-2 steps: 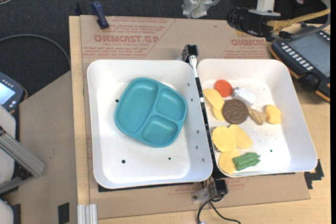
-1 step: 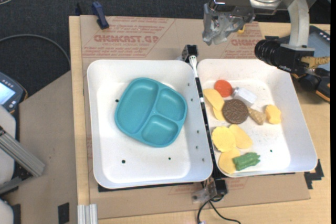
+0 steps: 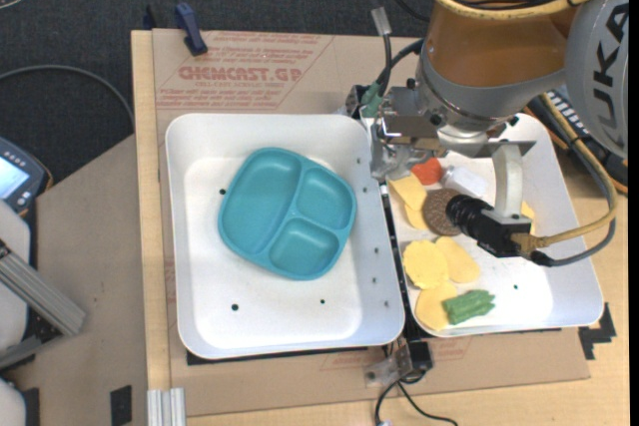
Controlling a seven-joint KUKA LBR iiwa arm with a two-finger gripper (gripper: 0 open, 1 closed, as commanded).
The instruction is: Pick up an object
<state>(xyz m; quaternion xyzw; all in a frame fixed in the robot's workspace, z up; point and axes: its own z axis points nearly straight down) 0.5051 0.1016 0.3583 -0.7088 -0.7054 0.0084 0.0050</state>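
My gripper hangs low over the back left part of the right bin, close to the wall between the two bins. Just to its right lies a small orange-red piece. Below that are a pale yellow wedge and a brown speckled disc. Toward the front of the bin lie round yellow slices and a green leafy piece. The wrist hides the bin's back middle.
A teal divided plate lies in the left bin. Both bins rest on a cardboard sheet with a blue clip at its back edge. Cables run along the right side.
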